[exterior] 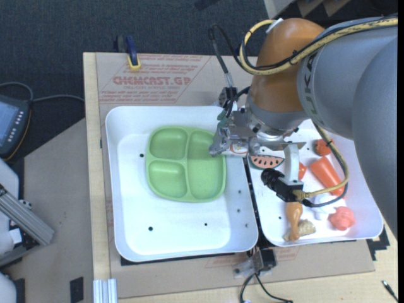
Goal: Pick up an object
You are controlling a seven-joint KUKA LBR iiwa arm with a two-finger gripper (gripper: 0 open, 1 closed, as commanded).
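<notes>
A green divided plate (183, 164) lies in the left white bin (183, 238). My gripper (223, 144) hangs over the plate's right edge, close to the wall between the two bins. The right bin (328, 235) holds toy food: a watermelon slice (265, 161) just right of the gripper, an orange carrot (326, 171), a small red-orange piece (323, 148), a tan drumstick (294, 218) and a pink lump (341, 218). The arm's wrist covers much of the right bin's back half. I see nothing held in the gripper.
A brown cardboard sheet (151, 77) lies under the bins, with a blue and yellow clamp (132, 54) at its back edge. A dark device (12, 122) sits off the bench to the left. Bare white floor shows in the left bin's front half.
</notes>
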